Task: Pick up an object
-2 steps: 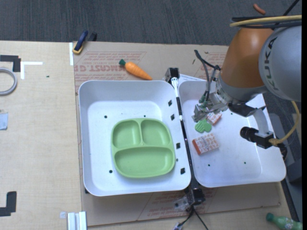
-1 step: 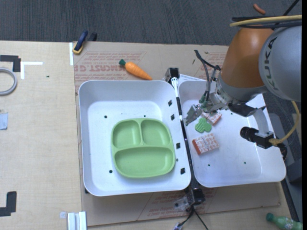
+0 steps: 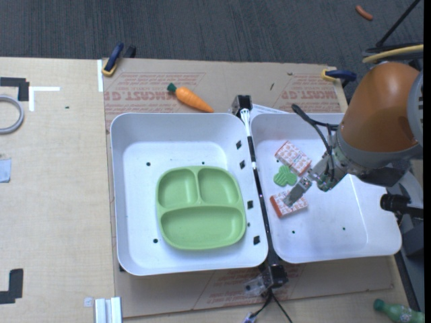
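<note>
Down at the near edge, cables [image 3: 269, 295] trail off the bench below the seam between the two bins. Over the right bin [image 3: 350, 244], the gripper [image 3: 296, 195] hangs low, touching or just above a small red-and-white packet [image 3: 289, 204], which lies at about seven o'clock from the fingertips, its long axis running roughly eight to two. Whether the fingers are spread or closed, I cannot tell. A green piece [image 3: 285, 175] and another packet [image 3: 293, 157] sit just beyond, toward twelve.
</note>
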Robot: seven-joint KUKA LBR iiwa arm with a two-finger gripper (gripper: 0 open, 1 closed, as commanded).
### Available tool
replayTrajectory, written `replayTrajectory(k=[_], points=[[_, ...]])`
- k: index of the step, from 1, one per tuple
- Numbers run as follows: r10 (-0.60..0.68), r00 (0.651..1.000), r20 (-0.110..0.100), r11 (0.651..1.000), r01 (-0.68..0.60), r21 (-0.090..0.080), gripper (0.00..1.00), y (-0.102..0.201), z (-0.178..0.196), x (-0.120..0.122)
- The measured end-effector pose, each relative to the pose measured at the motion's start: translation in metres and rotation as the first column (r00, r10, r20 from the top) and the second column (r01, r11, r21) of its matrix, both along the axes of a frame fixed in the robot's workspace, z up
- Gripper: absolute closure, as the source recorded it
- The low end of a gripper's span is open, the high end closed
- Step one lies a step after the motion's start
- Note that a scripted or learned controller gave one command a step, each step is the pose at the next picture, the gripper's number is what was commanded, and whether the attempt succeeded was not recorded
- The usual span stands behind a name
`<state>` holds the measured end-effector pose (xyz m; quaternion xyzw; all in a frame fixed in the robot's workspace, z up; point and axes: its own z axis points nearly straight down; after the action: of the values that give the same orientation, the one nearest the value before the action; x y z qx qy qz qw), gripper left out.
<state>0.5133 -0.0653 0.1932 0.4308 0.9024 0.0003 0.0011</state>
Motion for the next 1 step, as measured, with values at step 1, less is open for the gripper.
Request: replayTrajectory(k=[1], points=[[-0.002,1.000,0.000,1.000,0.002,0.000,0.00,0.0000,-0.0008,0.0790]])
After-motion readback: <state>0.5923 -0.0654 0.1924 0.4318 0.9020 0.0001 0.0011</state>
